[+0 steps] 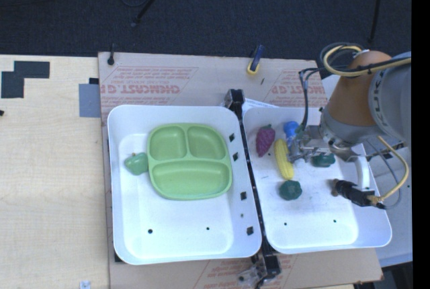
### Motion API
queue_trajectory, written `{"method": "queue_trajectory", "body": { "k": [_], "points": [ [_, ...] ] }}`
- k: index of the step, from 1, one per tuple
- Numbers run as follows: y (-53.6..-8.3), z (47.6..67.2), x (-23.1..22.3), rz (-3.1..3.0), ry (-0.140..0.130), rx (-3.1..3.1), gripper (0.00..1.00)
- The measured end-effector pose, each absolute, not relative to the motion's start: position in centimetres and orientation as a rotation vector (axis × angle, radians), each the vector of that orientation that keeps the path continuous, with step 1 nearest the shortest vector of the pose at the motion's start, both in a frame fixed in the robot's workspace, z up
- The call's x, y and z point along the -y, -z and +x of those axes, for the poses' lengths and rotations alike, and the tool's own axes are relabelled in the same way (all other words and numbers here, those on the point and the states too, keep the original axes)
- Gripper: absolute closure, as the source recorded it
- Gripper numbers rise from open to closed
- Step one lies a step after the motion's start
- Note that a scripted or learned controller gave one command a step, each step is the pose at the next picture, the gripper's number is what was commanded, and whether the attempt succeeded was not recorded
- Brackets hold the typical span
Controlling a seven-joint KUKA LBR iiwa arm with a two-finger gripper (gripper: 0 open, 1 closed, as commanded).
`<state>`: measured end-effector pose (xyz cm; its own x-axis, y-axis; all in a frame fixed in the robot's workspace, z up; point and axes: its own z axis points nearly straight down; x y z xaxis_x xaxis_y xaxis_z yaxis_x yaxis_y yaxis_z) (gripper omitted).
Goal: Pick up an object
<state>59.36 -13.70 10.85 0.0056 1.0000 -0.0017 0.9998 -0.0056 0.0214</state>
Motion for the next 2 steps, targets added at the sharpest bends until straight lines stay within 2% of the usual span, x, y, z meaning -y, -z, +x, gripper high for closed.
{"method": "queue_trajectory", "body": {
  "k": [1,2],
  "points": [
    [-14.3,59.2,14.4,2.231,0.001,-2.216,1.00],
    [-18.4,59.1,15.2,2.235,0.004,-2.214,1.00]
  ]
}}
